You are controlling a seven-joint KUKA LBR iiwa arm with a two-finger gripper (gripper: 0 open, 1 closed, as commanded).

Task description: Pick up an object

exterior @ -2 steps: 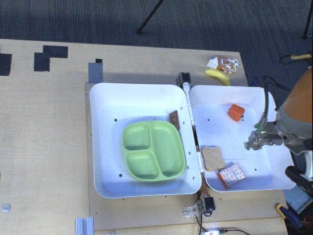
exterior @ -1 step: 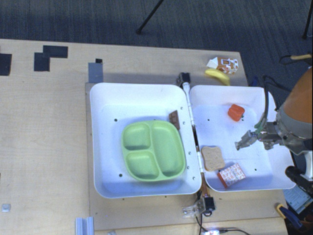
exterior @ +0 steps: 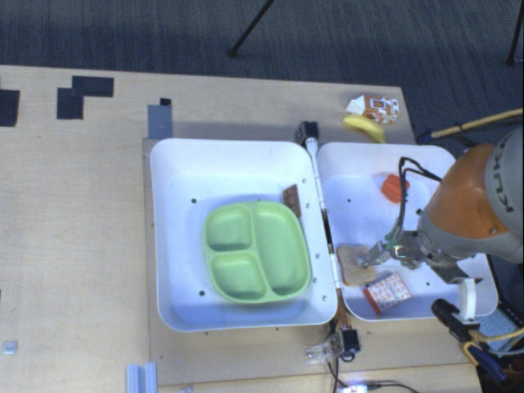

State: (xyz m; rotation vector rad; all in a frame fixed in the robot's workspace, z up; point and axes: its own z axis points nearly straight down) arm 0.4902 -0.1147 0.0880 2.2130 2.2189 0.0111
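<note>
Reaching low into the right-hand shallow white bin (exterior: pixel 360 166), the two-finger gripper (exterior: pixel 375 256) sits just over a flat tan piece that looks like a slice of toast (exterior: pixel 350 262), near the bin's left wall. That slice seems the likeliest target, though the task names no particular object. Whether the gripper is apart or together I cannot tell; it is small and partly blurred against the slice, and nothing is plainly seen between its tips.

Judging by this, the pick is not done. The slice appears to lie on the bin floor, so the grasp and the lift are both left to do.

Counting outward in the same bin: one tan slice, one small red-and-white patterned packet (exterior: pixel 386 291) just beside it toward the front, and one small orange-red rounded object (exterior: pixel 394 188) well apart toward the back. That makes three things there.

The left-hand shallow white bin (exterior: pixel 176 219) holds one pale green plastic plate with three compartments (exterior: pixel 256 250) and one small brown block (exterior: pixel 290 195) near the dividing wall. On the wooden bench (exterior: pixel 74 244) behind the bins lie one yellow banana-like toy (exterior: pixel 363 124) and one small orange-and-white packet (exterior: pixel 377 106), touching or nearly so.
</note>
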